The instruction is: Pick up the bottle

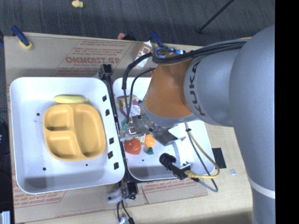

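Bottle not clearly identifiable under the arm (187, 92) in the right bin (201, 129); likely light, smooth, best taken mid-body; gripper (133, 129) state cannot be told.

Glossy yellow plastic tray (74, 130); smooth white bins (23, 125); matt cardboard bench (88, 55).

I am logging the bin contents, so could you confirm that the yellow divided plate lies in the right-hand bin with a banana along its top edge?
Not quite: the camera view shows the yellow divided plate in the left-hand bin, not the right-hand one. The rest holds: the banana lies along the plate's top edge.
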`<state>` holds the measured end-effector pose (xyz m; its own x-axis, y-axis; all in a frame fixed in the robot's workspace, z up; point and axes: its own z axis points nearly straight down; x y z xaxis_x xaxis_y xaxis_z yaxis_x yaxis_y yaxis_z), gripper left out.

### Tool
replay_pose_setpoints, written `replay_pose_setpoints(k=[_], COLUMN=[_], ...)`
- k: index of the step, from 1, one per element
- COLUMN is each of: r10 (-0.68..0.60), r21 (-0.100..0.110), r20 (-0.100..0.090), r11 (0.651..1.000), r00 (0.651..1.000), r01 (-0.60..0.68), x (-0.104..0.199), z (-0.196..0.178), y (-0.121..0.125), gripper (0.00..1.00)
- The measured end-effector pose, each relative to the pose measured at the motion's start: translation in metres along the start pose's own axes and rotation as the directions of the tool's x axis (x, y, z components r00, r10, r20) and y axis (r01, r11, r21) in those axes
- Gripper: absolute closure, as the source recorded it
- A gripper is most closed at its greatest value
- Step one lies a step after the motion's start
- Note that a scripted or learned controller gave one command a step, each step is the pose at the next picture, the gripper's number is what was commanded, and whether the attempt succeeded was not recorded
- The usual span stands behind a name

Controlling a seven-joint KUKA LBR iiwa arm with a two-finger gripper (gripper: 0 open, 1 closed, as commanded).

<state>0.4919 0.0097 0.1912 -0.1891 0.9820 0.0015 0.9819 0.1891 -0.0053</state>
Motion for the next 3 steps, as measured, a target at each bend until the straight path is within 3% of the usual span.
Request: replay_pose_setpoints(k=[1,2,3], r10=[-0.312,-0.271,-0.223], r21=[0.000,-0.004,0.001], r20=[0.000,0.004,0.000], r11=[0.950,0.962,0.975], r00=[0.950,0.962,0.975], r01=[0.312,0.271,0.223], x=[0.009,-0.041,0.021], z=[0.000,-0.101,0.001], y=[-0.014,-0.024,-0.012], gripper=[1.00,1.00,1.00])
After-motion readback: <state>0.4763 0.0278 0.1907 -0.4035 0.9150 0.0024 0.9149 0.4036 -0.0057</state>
